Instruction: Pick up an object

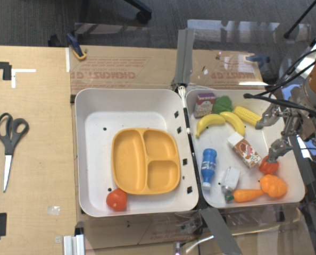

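Hand: the hand (273,138) hangs over the right edge of the right bin; its two fingers stand apart with nothing between them, so it is released.
Key relation: the lower fingertip sits just above the red fruit (268,166), which lies directly below and slightly left of the hand. Judged the nearest candidate for a pick; the orange (274,186) lies just beyond it, toward the bin's front wall.
Counter, far left: scissors (9,142) lie on the counter (35,185), blades pointing toward the front edge, well apart from both bins.
Left bin: the left bin (89,142) holds a yellow divided tray (146,160), with nothing seen in its three compartments, and a tomato (116,200) just beside the tray's front left corner.
Right bin, left part: the right bin (299,194) holds a blue bottle (208,167), upright axis running front to back, a purple box (204,104), and a banana (220,121) curving across the middle.
Right bin, centre: green vegetable (222,103), corn (245,115), a small carton (244,150) lying aslant, a carrot (247,195) with its long axis left to right.
Risk: clutter round the red fruit is tight; the fingers could nudge the orange or the carton.
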